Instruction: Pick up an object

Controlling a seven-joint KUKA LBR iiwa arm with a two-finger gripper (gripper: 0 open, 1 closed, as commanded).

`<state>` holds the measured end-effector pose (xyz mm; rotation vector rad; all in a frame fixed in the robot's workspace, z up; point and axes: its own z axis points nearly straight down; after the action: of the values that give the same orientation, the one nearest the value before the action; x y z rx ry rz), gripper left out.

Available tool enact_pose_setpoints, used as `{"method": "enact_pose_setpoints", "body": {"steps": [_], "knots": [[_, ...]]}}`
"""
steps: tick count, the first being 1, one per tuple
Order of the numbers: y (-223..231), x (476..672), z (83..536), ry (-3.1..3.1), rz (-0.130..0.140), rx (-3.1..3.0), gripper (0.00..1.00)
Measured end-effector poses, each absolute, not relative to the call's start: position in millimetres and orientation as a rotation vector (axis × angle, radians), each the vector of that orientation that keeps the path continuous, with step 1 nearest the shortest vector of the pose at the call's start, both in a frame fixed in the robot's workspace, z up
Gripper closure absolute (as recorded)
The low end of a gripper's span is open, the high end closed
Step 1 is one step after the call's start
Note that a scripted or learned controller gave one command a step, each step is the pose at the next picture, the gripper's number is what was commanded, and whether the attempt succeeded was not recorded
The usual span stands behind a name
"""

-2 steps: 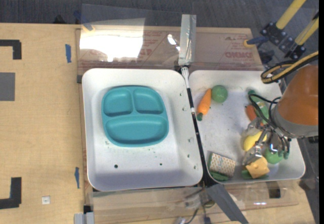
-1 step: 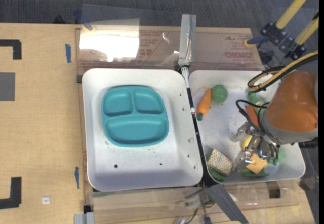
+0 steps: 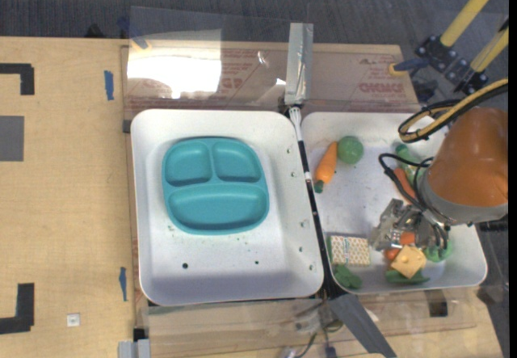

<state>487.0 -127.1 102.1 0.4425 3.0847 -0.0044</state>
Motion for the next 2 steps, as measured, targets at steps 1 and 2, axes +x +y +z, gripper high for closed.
{"method": "enact_pose_setpoints", "body": {"steps": [1,2], "knots": [[-99.8,483.9,90.4,3.097,-0.004,0.427,1.00],[-98.2,484.6,90.5,3.099,-0.007,0.408,1.00]]}}
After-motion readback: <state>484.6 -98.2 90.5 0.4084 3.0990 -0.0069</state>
